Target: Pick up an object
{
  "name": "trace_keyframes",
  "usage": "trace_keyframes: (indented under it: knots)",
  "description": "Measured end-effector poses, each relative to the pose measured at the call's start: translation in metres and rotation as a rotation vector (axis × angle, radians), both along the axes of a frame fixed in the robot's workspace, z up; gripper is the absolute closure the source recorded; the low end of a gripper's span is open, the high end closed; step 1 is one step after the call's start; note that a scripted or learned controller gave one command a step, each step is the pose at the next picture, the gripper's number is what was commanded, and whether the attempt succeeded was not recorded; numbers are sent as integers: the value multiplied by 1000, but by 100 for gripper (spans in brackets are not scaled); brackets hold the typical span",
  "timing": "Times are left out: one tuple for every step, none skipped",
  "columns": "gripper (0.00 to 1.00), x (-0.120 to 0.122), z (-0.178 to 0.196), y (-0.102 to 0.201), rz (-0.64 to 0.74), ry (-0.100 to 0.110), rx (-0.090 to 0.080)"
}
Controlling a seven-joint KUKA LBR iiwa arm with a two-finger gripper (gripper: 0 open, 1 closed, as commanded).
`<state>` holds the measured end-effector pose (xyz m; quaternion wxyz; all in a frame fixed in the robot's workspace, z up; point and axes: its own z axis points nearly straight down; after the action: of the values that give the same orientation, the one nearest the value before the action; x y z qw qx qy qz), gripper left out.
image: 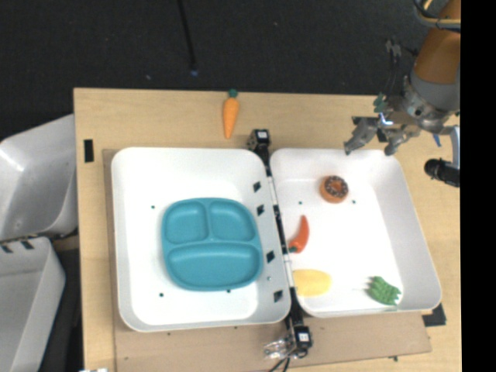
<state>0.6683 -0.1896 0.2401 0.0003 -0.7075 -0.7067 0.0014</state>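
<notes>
The end effector (373,136) hung open above the right bin's (411,208) far rim, nearest the round brown toy (335,188), which looked light, rigid, best pinched across its edges.

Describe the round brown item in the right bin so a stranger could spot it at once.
Start at the right bin, the one without the blue tray. Look to its far half, near the tool hovering over the rim: the small round brown disc lies alone there. The bin's other items, a red pepper, a yellow piece and a green piece, are nearer, and none is round and brown.
</notes>
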Motion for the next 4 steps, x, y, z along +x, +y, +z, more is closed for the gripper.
trace_keyframes:
  knots:
    - [0, -1, -49, -11, -1, 0, 0]
    - [0, -1, -93, -5, 4, -2, 0]
    - [100, 1, -79, -6, 4, -8, -3]
    - [100, 7, -33, -7, 4, -9, 0]
